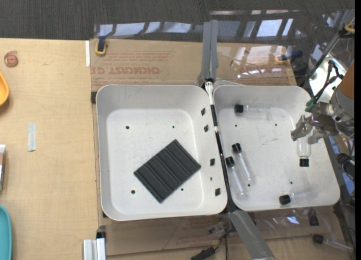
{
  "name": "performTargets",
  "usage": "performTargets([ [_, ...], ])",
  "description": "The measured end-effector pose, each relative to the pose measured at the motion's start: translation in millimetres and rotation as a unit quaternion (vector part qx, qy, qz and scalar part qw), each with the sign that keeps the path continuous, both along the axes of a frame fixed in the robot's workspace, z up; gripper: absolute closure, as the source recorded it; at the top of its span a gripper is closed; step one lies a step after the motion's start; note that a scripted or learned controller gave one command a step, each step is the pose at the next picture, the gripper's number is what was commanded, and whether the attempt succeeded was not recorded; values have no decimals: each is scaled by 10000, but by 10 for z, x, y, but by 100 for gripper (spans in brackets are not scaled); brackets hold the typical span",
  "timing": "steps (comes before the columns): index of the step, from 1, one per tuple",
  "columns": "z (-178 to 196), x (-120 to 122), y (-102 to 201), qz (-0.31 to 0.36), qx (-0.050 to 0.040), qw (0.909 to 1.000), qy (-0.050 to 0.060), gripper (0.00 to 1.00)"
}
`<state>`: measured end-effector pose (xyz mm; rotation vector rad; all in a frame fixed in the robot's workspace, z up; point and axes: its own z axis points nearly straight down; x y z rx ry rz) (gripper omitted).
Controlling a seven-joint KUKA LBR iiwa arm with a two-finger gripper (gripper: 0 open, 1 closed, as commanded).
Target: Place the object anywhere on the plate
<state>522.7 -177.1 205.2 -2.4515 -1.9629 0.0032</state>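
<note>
- Nearest the camera, along the front wall of the right bin (333,194), a front tube (299,196) of clear plastic lies on its side, its black cap pointing toward the view's left.
- Just behind that, in the left bin (107,157), the plate (167,170) lies flat on the floor. It is a dark, ribbed rectangle turned at an angle to the bin walls, with nothing resting on it.
- Level with the plate, near the right bin's left wall, a pair of tubes (243,170) lie side by side and seem to touch, their black caps at the far ends.
- Farther back, at the right bin's right side, a capped tube (303,150) appears upright or nearly so in this view, black cap at its lower end. It sits well apart from the plate, in the other bin.
- Directly above that tube's upper end sits the gripper (307,127), reaching in from the view's right. It meets the tube's top, but I cannot tell whether it is grasping the tube or merely in front of it.
- Near the right bin's far wall, a far tube (254,110) lies across the floor, with its cap toward the view's left.
- Beyond both bins, a cardboard sheet (146,64) with red printing lies flat on the bench.
</note>
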Motion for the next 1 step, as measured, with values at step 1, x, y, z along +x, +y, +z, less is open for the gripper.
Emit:
performTargets([
  [1, 147, 546, 370, 737, -5, 9973, 0, 100],
])
